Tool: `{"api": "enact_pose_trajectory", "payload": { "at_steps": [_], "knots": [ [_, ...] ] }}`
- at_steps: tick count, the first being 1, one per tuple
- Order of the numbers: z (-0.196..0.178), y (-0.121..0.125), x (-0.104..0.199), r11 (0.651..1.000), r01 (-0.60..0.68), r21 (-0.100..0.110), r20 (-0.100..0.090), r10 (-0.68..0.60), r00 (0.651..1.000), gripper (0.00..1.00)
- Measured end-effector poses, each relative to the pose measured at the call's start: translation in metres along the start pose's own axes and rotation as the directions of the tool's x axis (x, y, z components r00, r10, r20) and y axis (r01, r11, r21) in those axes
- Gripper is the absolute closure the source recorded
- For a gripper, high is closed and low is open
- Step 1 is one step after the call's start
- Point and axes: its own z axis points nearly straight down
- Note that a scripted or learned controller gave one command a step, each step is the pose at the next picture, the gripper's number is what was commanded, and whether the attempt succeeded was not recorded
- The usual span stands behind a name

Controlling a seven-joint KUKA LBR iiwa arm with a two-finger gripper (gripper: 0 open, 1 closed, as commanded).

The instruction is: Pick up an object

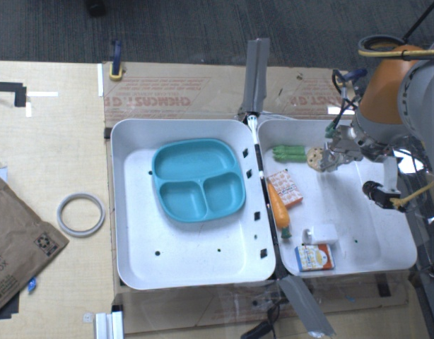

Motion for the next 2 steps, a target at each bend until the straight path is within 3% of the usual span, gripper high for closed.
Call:
{"api": "enact_pose_trajectory", "payload": {
  "at_steps": [1, 2],
  "knots": [
    [-0.0092, 0.0002, -0.0006, 1.0, 0.0, 0.0, 0.0, 0.0, 1.0, 1.0],
    [-0.0091, 0.0002, -0.0006, 1.0, 0.0, 0.0, 0.0, 0.0, 1.0, 0.0]
  ]
}}
